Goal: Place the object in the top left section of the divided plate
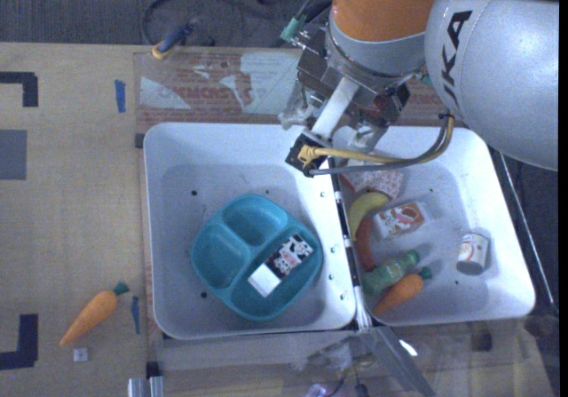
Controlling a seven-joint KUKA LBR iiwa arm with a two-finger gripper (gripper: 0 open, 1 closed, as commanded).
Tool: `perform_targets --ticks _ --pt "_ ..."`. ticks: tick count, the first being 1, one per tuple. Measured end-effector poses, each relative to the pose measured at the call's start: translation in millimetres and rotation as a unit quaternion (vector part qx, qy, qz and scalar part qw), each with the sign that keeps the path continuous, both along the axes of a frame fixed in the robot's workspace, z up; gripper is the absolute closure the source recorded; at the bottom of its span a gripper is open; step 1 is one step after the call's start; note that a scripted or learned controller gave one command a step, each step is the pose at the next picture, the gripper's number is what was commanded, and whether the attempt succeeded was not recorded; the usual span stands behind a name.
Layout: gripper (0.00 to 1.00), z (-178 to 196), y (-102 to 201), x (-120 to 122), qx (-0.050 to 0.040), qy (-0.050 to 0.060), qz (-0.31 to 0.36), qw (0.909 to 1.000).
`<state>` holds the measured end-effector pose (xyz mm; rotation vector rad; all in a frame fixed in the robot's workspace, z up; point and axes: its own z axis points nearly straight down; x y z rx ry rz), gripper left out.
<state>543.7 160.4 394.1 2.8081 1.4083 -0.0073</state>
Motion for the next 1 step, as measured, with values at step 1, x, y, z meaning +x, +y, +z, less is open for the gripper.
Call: perform_targets --ticks 1 --pt "0.00 19.2 -18.8 54.9 -0.0001 -0.001 -0.120 0.9928"
